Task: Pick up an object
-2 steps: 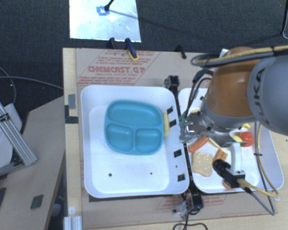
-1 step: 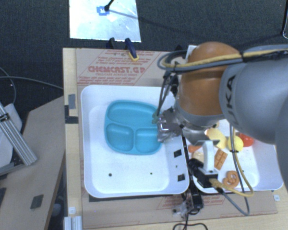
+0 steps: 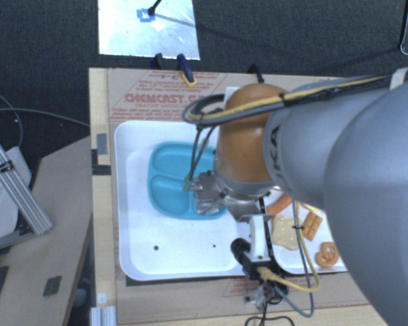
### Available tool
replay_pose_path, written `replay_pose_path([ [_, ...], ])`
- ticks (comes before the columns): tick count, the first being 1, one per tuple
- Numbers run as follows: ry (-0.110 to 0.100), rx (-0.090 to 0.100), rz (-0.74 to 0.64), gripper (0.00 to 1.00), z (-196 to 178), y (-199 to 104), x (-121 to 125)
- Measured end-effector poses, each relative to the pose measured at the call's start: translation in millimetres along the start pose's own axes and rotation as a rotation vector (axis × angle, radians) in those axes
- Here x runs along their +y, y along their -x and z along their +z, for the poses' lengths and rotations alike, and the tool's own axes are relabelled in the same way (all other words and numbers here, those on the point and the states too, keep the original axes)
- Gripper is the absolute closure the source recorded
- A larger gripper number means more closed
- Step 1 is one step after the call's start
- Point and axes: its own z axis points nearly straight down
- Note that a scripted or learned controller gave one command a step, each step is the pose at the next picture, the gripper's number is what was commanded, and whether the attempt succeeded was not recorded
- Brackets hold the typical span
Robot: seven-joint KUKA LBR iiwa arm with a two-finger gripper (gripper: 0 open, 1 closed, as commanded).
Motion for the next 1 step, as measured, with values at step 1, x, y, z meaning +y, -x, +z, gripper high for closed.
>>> replay_pose_path([
  [1,0.014,-0.003,0.011,1.00,20.1,78.0,126.2],
])
